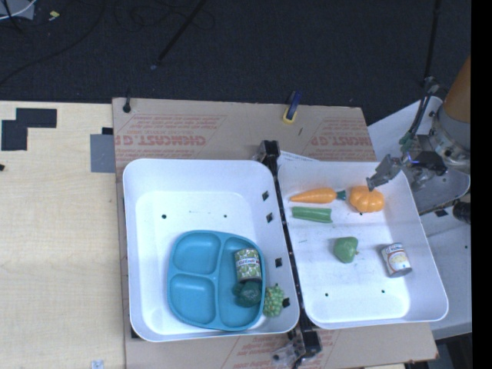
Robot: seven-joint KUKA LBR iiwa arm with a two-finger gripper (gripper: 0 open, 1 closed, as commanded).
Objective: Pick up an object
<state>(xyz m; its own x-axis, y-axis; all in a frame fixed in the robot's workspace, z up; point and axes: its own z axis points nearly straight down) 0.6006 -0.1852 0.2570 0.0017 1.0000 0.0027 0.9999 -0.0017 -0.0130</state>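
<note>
You can't really tell if the fingers are apart or together here, the gripper [384, 174] is too small and blurry at the right bin's [430, 298] 2 o'clock edge. The finger tip sits just beside the orange pepper [367, 199], up at its 1 o'clock. The carrot [313, 196] lies at the pepper's 9 o'clock, green bean [311, 215] right under it. Green pepper [346, 249] and small can [397, 259] sit toward 5 o'clock. Over in the left bin [154, 183] you've got a blue tray [192, 279] with a can [247, 265], a dark teal item [247, 292], and green grapes [273, 301] at its edge.
</note>
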